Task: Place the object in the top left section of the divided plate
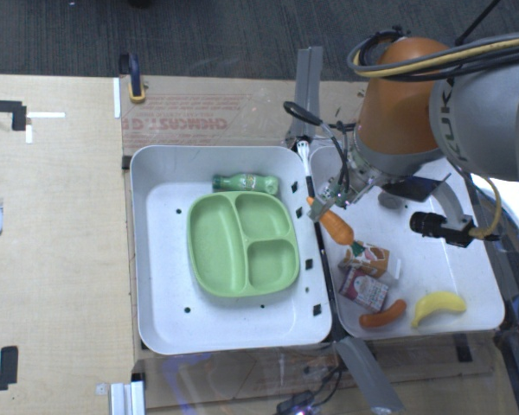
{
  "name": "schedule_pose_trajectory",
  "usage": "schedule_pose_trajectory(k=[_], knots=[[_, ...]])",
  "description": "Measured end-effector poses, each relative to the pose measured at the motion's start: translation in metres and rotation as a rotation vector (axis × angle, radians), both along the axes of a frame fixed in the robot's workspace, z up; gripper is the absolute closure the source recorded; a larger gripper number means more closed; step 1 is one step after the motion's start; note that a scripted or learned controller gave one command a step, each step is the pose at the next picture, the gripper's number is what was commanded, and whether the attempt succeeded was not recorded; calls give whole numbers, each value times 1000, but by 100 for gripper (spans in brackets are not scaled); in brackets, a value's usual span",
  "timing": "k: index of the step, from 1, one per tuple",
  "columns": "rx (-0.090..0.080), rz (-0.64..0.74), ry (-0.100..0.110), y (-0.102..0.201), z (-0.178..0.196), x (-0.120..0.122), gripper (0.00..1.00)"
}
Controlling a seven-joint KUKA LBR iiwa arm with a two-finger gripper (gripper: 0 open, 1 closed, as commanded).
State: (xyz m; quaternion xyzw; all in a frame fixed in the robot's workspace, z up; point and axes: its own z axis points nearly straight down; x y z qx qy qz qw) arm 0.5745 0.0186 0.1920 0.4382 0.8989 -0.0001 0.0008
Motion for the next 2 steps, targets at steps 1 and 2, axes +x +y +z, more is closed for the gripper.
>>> schedule_pose_trajectory(k=[1, 2], knots=[[0, 0, 0, 0, 0, 0, 0], [0, 214, -1, 53, 0, 38, 0]])
